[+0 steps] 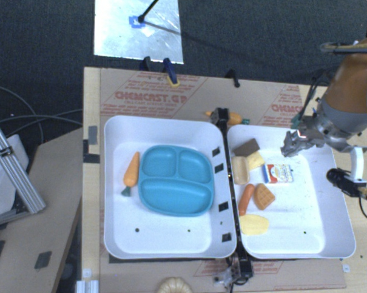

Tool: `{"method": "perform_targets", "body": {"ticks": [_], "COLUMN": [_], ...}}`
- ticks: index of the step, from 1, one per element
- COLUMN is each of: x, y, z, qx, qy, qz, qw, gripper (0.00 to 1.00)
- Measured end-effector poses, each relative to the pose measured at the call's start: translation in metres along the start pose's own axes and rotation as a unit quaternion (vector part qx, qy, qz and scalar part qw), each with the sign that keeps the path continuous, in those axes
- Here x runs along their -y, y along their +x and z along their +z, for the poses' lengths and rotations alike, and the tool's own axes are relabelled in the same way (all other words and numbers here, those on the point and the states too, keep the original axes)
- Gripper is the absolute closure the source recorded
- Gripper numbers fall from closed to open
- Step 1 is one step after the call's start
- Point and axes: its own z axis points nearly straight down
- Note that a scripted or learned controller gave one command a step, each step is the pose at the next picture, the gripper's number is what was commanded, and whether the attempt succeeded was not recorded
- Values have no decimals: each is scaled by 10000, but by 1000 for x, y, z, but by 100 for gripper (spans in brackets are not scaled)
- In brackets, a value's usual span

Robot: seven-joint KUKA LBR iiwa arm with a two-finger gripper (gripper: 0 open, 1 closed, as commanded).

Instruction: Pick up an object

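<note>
Here, end effector (291, 144), grip state unclear, above red-white carton (277, 173) in rt bin (331, 240).

Glossy plastic plate (176, 179); smooth white plastic bins (167, 245).

In the right bin (340, 241), the lower and right floor lies bare and open to approach. Food pieces crowd its left side: brown block (246, 146), carton (278, 174), waffle (264, 196), carrot (246, 199). The blue plate (176, 179) fills mid-frame in the left bin (116, 231).
</note>
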Motion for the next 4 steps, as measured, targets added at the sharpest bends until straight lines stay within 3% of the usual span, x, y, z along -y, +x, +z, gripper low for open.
{"method": "perform_targets", "body": {"ticks": [2, 3, 4], "x": [35, 67, 79], "y": [99, 147, 165], "z": [-13, 5, 10], "qx": [-13, -10, -4], "qy": [17, 33, 23], "qz": [-27, -19, -11], "qw": [10000, 10000, 10000], "gripper": [100, 100, 100]}}
